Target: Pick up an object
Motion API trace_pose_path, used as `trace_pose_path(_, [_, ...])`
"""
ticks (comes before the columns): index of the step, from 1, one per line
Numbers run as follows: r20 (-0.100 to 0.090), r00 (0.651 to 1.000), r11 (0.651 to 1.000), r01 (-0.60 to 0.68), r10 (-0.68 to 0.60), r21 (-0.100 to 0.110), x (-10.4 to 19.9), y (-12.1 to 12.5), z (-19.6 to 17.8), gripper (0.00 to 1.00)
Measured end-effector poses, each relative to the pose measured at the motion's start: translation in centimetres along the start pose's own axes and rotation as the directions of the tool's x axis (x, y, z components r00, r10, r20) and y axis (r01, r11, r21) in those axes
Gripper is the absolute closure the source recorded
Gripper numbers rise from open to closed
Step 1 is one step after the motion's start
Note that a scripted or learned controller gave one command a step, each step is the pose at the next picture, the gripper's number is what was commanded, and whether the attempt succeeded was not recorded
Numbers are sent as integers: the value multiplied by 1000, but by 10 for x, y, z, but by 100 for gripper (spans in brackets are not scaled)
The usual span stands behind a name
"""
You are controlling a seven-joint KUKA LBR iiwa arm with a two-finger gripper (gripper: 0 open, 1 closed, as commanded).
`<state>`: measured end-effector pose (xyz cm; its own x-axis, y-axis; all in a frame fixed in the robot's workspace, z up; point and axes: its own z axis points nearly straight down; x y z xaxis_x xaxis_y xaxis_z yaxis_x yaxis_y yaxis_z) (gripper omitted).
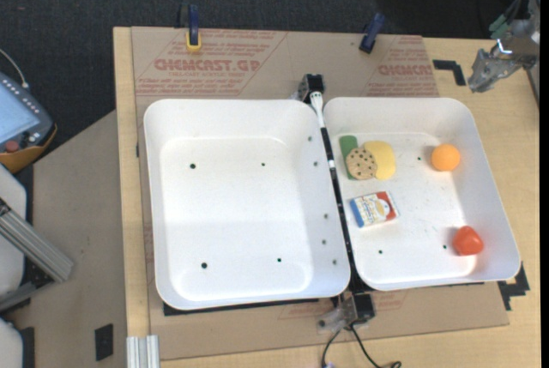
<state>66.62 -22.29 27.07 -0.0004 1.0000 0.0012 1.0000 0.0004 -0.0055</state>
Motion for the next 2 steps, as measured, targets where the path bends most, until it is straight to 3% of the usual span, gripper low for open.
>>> trace_pose_path(1, [-1, 1000, 1000, -2, 2, 0, 34, -82, 15, 100])
trace_pose_path(2, [-1, 1000, 1000, -5, 5, 1, 43, -192, 6, 100])
